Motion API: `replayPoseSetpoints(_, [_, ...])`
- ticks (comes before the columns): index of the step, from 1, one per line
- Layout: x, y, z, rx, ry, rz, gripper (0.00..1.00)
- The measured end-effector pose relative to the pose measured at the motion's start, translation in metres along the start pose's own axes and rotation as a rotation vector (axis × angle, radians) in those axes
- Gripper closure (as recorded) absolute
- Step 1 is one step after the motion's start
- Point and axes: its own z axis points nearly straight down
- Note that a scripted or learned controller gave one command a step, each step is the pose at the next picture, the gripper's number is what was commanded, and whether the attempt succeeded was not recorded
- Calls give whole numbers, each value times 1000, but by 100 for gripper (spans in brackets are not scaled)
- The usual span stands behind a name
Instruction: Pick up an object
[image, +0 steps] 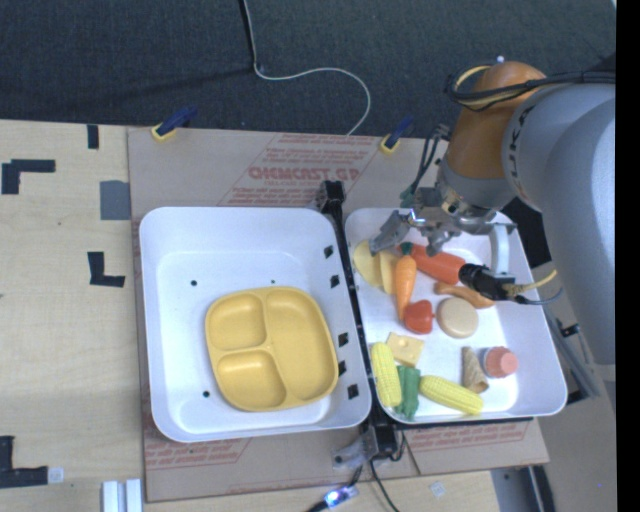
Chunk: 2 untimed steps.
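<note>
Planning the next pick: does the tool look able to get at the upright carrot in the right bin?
Probably yes. The tool hangs over the right bin just above the carrot, whose top looks uncovered, though other food crowds its sides.

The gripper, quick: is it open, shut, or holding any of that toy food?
Gripper: open, fingers spread above the upper end of the right bin, next to the orange carrot; nothing between them.

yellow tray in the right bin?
No. The yellow tray lies in the left bin; the right bin holds the toy food.
</note>
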Motion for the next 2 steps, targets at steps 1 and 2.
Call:
replayPoseSetpoints(1, [-1,4,65,1,0,-1,0])
replayPoseSetpoints(2, [0,3,68,-5,-1,0,0])
